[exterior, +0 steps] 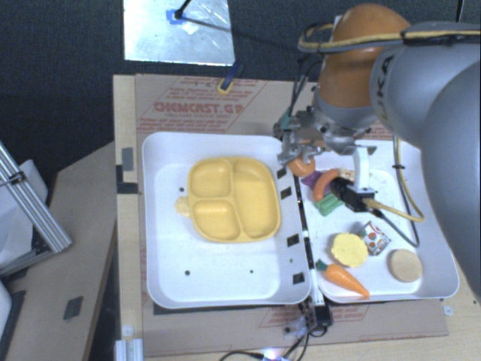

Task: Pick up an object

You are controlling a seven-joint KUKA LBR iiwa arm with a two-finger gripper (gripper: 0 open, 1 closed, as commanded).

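The grey arm's tool [304,153] hangs over the far-left corner of the right bin [432,277], just above an orange object [302,167]; whether it is released or clenched cannot be told. A yellow divided plate [229,199] lies in the left bin [165,277]. A carrot [344,277], yellow disc [349,250] and tan round [405,265] sit near.

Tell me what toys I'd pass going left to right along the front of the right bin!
Orange plastic carrot → round yellow ridged disc → small patterned wrapped cube → flat round tan cookie.
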